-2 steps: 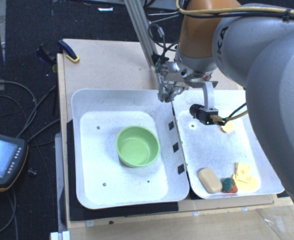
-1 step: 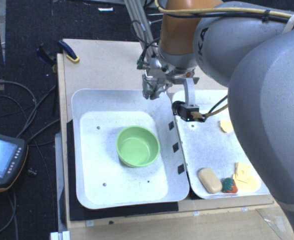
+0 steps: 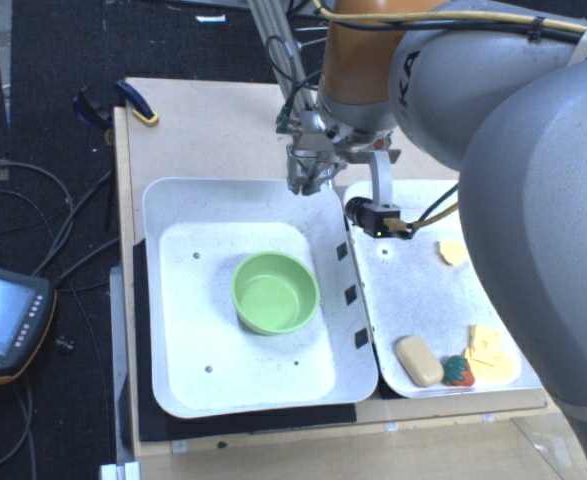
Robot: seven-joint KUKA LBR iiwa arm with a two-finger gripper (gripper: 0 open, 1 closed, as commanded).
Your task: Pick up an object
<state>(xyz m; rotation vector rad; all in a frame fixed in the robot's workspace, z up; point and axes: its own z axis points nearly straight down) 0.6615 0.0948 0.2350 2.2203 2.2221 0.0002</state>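
The bench (image 3: 213,128) carries 2 white bins side by side. The left bin (image 3: 178,368) holds 1 green bowl (image 3: 275,293), upright, mouth up, standing near the middle of the bin floor and apart from every wall. The right bin (image 3: 413,278) holds 4 items. A small yellow piece (image 3: 453,254) lies alone toward the bin's right edge. At the near edge, a tan oval lump (image 3: 419,359) lies just beside a small red and green item (image 3: 458,370), which touches a pale yellow slab (image 3: 490,353) on its right. The arm (image 3: 493,118) comes in from the right and covers the right bin's far right corner. The gripper (image 3: 310,183) points down over the far right corner of the left bin, close to the rim where the 2 bins meet, and well apart from the bowl. Whether the gripper is open or closed cannot be told at this angle, and no item can be seen in it. A clamp (image 3: 133,103) with a blue and yellow handle sits at the bench's far left corner. A handheld screen unit (image 3: 3,318) lies off the bench, to its left.
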